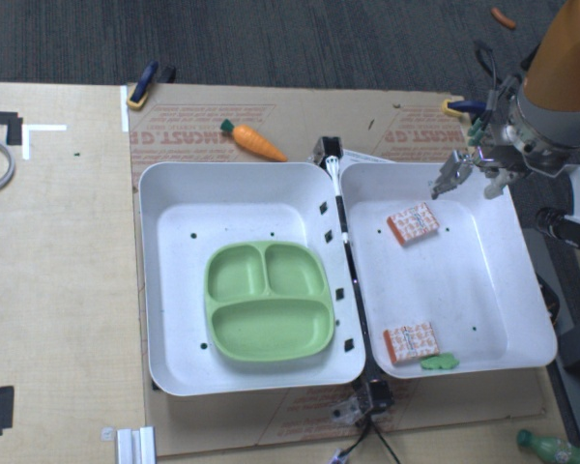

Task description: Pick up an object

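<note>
The gripper (456, 175) hangs over the far edge of the right bin (522, 259), close to that bin's far right corner, and its fingers look spread apart with nothing between them. In that bin an orange-and-white box (413, 224) lies near the far edge, just below the gripper and apart from it, while a second box (410, 340) sits at the near edge with a small green piece (440, 362) touching its near side. The left bin (164, 259) holds a green divided plate (269, 301), and a toy carrot (254, 140) lies on the cardboard (193, 129) beyond that bin's far edge
</note>
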